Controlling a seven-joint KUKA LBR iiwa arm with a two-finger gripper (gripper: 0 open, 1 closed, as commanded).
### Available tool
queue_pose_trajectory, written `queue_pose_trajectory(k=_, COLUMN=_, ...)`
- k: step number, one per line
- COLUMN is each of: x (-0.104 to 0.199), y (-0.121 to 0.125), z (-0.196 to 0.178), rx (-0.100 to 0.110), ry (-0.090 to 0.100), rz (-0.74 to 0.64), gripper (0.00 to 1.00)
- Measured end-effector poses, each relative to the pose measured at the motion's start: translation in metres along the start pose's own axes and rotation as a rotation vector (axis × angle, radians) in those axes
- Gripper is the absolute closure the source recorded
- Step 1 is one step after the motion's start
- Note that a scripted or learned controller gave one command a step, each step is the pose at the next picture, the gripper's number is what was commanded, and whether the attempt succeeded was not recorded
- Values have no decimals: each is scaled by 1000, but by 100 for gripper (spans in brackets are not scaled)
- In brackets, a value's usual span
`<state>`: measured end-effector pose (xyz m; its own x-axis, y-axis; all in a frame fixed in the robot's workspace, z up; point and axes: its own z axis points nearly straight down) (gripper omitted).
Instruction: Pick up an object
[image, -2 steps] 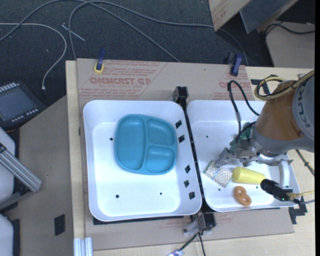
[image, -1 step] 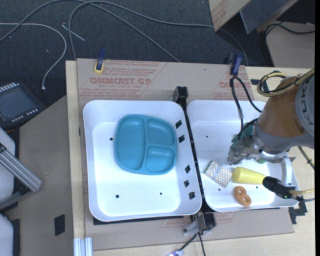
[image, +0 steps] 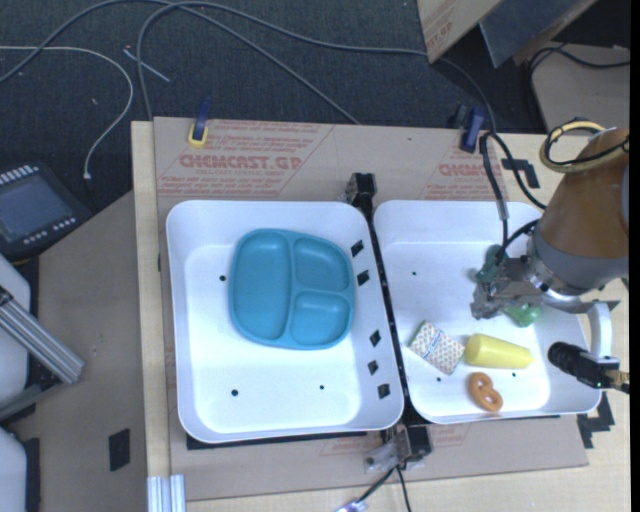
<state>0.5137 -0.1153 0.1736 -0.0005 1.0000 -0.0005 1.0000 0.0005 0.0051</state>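
Note:
In the right bin (image: 430, 240) lie a yellow block (image: 497, 352), a white patterned packet (image: 438, 347) and a small brown pretzel-shaped piece (image: 485, 391). A green object (image: 521, 312) peeks out just under the arm's wrist. My gripper (image: 497, 292) is low in the right bin, above the yellow block and right beside the green object. Whether anything sits between its fingers is hidden by the arm. A blue divided plate (image: 292, 288) rests in the left bin (image: 200, 330).
The arm with its orange band (image: 585, 215) covers the right bin's far right side. Black clips (image: 361, 188) run along the divider between the bins. Cables (image: 505, 165) hang near the right bin's back edge. Cardboard lies under both bins.

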Motion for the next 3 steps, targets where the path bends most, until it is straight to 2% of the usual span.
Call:
queue_pose_trajectory(k=1, x=0, y=2, z=-45, rx=-1, ry=0, rz=-1, gripper=100)
queue_pose_trajectory(k=3, x=119, y=31, z=-58, rx=3, ry=3, rz=-7, gripper=100)
